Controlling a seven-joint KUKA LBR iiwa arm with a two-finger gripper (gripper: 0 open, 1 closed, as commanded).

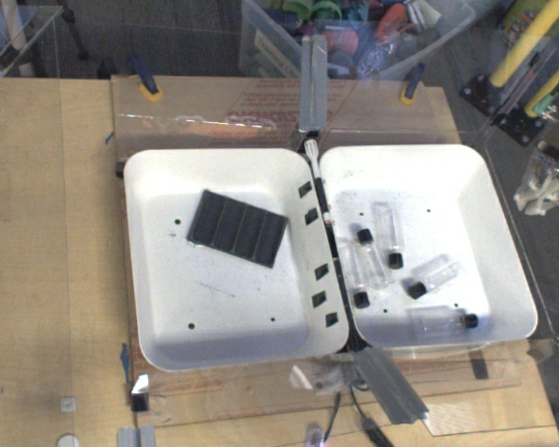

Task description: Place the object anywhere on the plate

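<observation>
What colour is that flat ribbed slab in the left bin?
The slab is dark grey, almost black, seen in the camera view.

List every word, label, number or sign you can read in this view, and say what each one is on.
No text can be read.
Cardboard sheet behind the bins: faint reddish print, too blurred to read.
Dark plate in the left bin: no marking visible.
Clear vials in the right bin: no labels visible.

Two white bins [140,250] are seen, one dark ridged plate [238,228], and five clear black-capped vials [388,236].
</observation>
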